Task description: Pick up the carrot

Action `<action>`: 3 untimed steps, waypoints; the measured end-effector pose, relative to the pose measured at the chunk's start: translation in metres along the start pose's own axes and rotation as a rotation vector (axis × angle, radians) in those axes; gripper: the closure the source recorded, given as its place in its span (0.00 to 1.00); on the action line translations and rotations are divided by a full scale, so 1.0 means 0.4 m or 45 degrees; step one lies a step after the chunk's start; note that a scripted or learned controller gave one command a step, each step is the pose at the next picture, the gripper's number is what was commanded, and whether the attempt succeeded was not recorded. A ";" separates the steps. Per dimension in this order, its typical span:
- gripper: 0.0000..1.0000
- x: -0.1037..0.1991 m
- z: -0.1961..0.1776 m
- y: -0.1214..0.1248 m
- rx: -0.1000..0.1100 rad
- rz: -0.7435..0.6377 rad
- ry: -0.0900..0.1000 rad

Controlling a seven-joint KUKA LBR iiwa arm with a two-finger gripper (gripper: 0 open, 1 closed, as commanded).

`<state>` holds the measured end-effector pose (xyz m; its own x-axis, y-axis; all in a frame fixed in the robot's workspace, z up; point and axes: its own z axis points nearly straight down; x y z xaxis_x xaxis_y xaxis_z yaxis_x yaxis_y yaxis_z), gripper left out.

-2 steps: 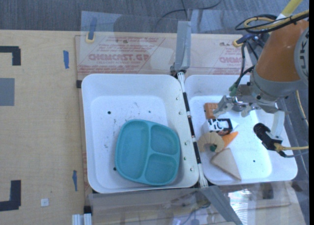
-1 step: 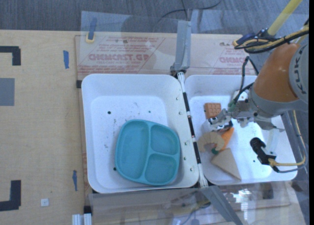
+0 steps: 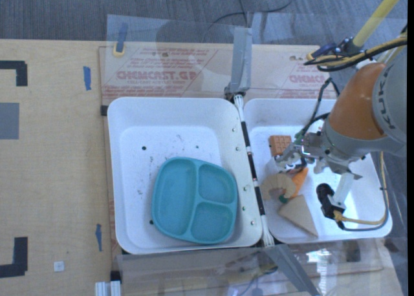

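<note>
Looking down on the right bin (image 3: pixel 381 178), we see the gripper (image 3: pixel 292 157) low over the carrot (image 3: pixel 297 179), an orange piece near the bin's middle; whether the claw is released or clenched we cannot tell. The wrist hides part of the bin floor. A waffle-like brown square (image 3: pixel 279 143) and a tan wedge (image 3: pixel 299 213) lie close by. Red lettering on the clear sheet (image 3: pixel 169 75) behind the bins is too faint to read. A teal divided plate (image 3: pixel 195 200) sits in the left bin (image 3: pixel 129 126).

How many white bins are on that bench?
2. The left bin holds a teal divided plate; the right bin holds the carrot and other food under the arm.
</note>
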<state>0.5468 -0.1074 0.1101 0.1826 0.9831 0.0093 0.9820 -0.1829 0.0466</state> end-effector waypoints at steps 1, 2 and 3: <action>0.00 -0.072 -0.001 -0.007 -0.011 0.047 0.010; 0.00 -0.043 0.000 -0.013 -0.018 0.109 -0.018; 0.00 -0.050 -0.001 0.002 -0.021 -0.160 -0.024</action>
<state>0.5439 -0.1271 0.1105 0.0595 0.9981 -0.0160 0.9963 -0.0584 0.0626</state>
